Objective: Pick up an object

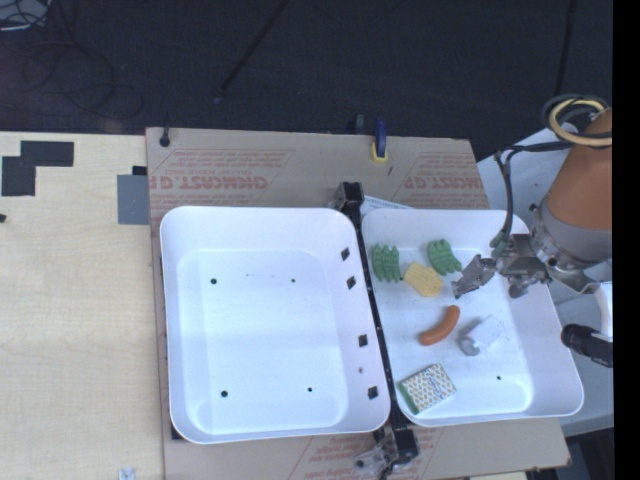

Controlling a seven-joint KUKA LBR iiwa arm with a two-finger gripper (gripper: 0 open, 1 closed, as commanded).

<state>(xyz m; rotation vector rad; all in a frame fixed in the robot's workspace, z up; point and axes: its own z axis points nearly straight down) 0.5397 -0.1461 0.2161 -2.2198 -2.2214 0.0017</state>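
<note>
Right now I have the gripper (488, 272) hovering over the right bin (545, 393), toward its far right side, with the wrist tilted in from the right. How wide it stands I cannot tell from this slant, and I see nothing held in it. The candidates lie just left and near of it: a yellow block (423, 281), two green ridged pieces (386, 262) (443, 256), an orange sausage-shaped toy (439, 325), a small grey lump (476, 337) and a checkered packet (427, 387). I judge the yellow block the closest target. To do this well I would centre above it, come down straight, and avoid brushing the green piece beside it.
</note>
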